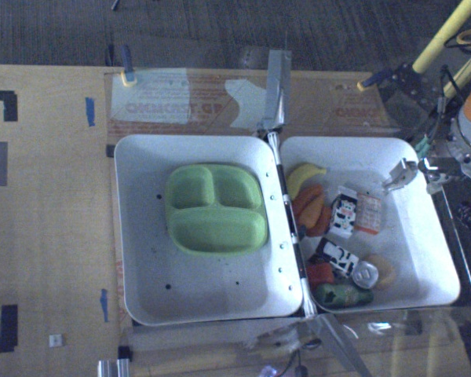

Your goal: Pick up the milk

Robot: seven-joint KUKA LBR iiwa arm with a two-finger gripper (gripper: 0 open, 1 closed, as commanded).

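Camera view showed the surface (47,210) bearing two shallow white bins side by side. The left bin (141,289) held a green divided plate (217,209), lying flat near the bin's middle, with three compartments facing up.

The right bin (432,281) held the loose items. A milk carton (344,212), white with black patches, lay near the bin's centre, touching an orange and white packet (369,213) on its right side. A second black and white carton (339,258) lay below it, closer to the near wall. A banana (303,176) rested against the divider wall at the upper left of this bin, with orange-red items, probably carrots (311,209), just beside and below it. A red item (320,273) and a dark green item (337,294) lay along the near wall. A silver can (364,276) sat just beside a round tan item (383,270).

The jaws (400,175) hung over the upper right part of the right bin, well apart from the milk carton and above the bin floor. Nothing was seen between the fingers. Whether they stood open or closed could not be told at this angle, as the metal parts blurred together. The arm (463,132) entered from the right edge.
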